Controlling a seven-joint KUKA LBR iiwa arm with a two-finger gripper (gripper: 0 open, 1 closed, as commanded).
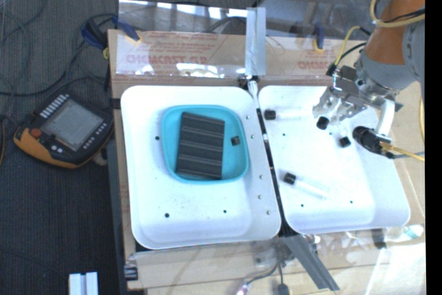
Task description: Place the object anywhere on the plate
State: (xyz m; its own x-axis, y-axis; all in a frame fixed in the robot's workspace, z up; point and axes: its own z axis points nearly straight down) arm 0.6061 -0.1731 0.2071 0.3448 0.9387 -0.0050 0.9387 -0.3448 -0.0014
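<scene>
Honestly, I can't tell how the gripper (331, 122) is set, hovering above the right bin (387, 204). The dark ribbed slab (201, 145) already lies flat on the glossy teal plate (237, 162) in the left bin (148, 204), so I'd back off slowly and avoid bumping it.

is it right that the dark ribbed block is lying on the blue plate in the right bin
Not quite. The dark ribbed block does lie on the blue plate, but the plate sits in the left bin, not the right one, as the camera view shows.
</scene>
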